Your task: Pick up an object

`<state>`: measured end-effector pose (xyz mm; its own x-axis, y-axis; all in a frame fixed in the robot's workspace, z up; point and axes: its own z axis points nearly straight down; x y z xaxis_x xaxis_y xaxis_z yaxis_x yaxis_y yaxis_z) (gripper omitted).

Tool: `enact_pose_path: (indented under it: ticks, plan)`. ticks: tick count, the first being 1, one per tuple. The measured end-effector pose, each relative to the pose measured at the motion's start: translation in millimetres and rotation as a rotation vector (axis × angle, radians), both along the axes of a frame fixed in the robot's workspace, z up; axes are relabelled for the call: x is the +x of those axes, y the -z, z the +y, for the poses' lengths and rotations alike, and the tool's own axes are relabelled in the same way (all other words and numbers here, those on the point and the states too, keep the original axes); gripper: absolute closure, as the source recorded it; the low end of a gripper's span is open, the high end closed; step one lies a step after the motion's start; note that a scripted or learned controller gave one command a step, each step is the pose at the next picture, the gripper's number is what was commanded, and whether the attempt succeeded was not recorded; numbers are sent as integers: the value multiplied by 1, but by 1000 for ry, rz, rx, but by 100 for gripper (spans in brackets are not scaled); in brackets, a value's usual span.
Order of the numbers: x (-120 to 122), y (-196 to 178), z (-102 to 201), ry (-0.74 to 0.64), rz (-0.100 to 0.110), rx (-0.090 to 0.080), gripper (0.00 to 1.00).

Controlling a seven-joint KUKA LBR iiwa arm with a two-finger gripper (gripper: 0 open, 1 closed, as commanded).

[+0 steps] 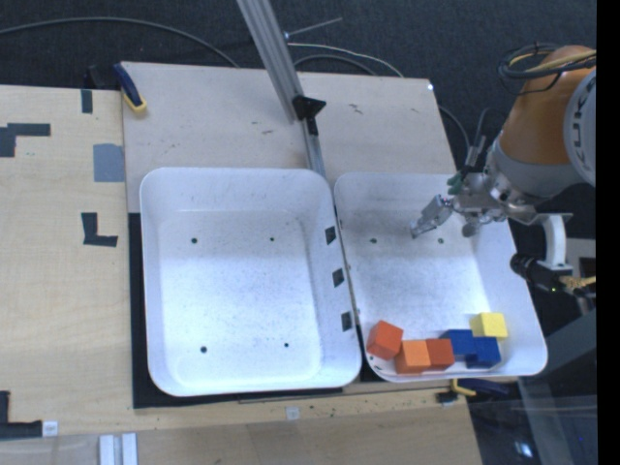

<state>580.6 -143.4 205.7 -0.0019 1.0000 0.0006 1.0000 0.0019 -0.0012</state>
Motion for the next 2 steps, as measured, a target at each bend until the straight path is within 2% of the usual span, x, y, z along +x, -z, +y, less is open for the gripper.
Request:
enact_pose_path:
  ticks: [1,2]
  plan:
    - [42,-89,14,-3,-11,-2,0]
    - [70,-195,5,-2,-10,-3,0]
